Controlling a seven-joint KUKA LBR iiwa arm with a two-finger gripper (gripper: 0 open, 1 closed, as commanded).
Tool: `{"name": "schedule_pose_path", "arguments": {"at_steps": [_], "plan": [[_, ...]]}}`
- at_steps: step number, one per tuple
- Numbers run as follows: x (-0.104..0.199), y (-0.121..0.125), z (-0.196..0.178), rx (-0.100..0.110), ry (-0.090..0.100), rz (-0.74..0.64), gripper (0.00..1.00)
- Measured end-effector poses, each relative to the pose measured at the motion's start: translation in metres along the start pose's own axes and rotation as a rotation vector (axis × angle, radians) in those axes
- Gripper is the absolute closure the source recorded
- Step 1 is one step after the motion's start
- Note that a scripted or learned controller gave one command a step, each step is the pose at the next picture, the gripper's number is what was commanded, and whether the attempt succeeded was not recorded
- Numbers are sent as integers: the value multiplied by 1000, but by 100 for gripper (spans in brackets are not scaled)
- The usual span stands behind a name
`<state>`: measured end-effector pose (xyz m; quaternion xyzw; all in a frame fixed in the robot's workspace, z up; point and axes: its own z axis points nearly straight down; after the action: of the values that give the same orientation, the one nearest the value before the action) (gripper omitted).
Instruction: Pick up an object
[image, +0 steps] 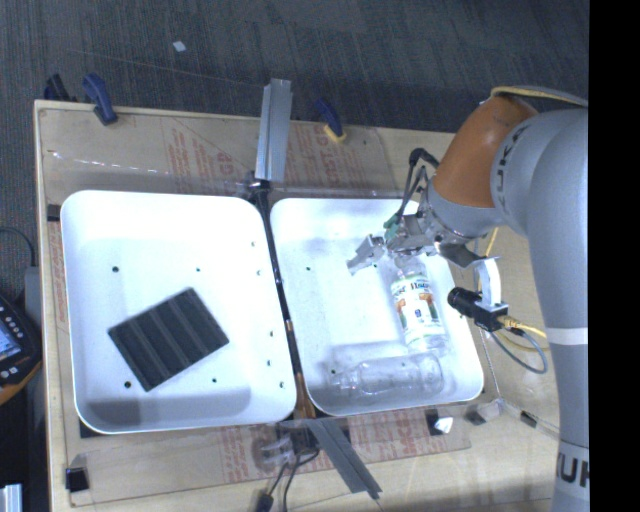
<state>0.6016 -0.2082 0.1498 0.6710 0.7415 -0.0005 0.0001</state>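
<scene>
My gripper (362, 256) hangs over the upper middle of the right bin (322, 300), at the end of the grey arm with the orange band. Just right of it and below lies a white bottle with an orange and blue label (418, 310), its top end close to the gripper. A clear plastic bottle (390, 377) lies on its side along the bin's near wall. Nothing is visibly held. In the left bin (120, 240) a black ridged panel (168, 337) lies flat.
A metal divider bar (272, 130) runs up from between the two bins. Blue clamps (98, 98) hold the board at the back edge. A black cable plug (478, 308) juts from the arm beside the right bin's right wall.
</scene>
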Motion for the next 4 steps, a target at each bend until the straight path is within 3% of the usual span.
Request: {"name": "schedule_pose_path", "arguments": {"at_steps": [1, 2, 4], "plan": [[3, 4, 59, 4, 8, -58, 0], [3, -38, -7, 3, 3, -105, 0], [1, -34, -11, 1, 0, -114, 0]]}}
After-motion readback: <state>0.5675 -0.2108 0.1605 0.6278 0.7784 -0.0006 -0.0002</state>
